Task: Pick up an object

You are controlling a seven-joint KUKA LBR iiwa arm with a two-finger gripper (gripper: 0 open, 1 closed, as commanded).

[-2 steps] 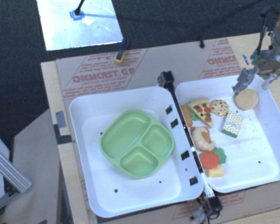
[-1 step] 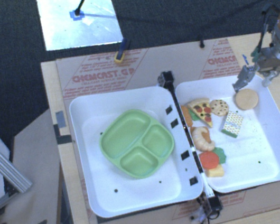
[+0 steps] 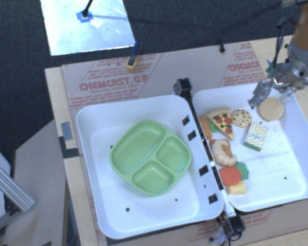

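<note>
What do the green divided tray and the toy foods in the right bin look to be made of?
Green divided tray: probably moulded plastic, with a smooth, even colour, soft sheen and rounded compartment walls. Pizza slice, cookie and tomato: likely plastic or rubbery toy food, given their flat saturated colours; too small to tell which.

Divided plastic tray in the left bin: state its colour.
Light green, plain, seen in the camera view: the divided plastic tray lies in the left white bin.

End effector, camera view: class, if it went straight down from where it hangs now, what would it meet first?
Probably the round tan cookie at the right bin's far edge, just below the end effector. Depth is unclear from this slanted view, so it might land on bare bin floor beside it.
</note>
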